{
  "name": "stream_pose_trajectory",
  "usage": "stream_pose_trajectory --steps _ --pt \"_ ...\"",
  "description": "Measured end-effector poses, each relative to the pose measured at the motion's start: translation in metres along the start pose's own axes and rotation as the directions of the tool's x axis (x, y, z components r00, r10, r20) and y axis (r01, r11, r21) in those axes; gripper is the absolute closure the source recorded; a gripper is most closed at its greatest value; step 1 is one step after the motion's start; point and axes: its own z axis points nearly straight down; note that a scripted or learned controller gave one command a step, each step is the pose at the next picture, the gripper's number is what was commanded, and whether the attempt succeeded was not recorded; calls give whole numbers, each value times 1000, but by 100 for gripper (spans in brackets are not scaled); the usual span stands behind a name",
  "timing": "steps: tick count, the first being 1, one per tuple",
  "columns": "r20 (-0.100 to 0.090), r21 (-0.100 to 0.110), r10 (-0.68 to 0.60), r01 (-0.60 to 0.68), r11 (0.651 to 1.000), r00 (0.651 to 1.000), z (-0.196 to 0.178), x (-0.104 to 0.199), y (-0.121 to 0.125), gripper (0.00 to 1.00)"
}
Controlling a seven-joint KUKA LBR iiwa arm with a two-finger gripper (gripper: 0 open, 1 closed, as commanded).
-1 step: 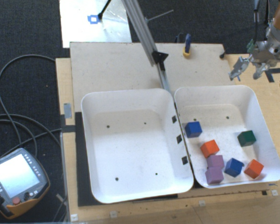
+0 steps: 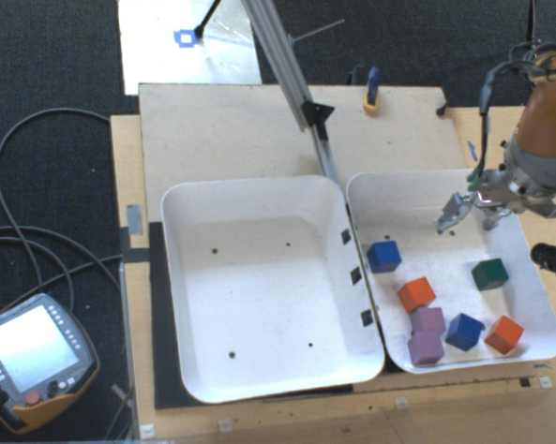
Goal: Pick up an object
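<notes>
The right bin [image 2: 545, 289] holds several small blocks. A blue cube [image 2: 383, 256] lies near its left wall, with an orange cube [image 2: 416, 293] below it. Two purple blocks [image 2: 426, 334] sit at the front, beside another blue cube [image 2: 464, 331] and a second orange cube [image 2: 504, 334]. A green cube [image 2: 489, 274] lies toward the right wall. My gripper [image 2: 467, 216] hangs over the back part of this bin, above and slightly left of the green cube. It is open, with nothing between its fingers.
The left bin [image 2: 182, 269] stands beside the right one, sharing a divider with black clips [image 2: 355, 275]. A slanted metal pole [image 2: 282, 61] crosses the bench behind the bins. A teach pendant [image 2: 33, 358] and cables lie on the floor at left.
</notes>
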Motion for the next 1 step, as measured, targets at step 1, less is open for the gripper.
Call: stream_pose_trajectory --steps 1 --pt "0 -5 -3 3 1000 1000 107 59 -58 0"
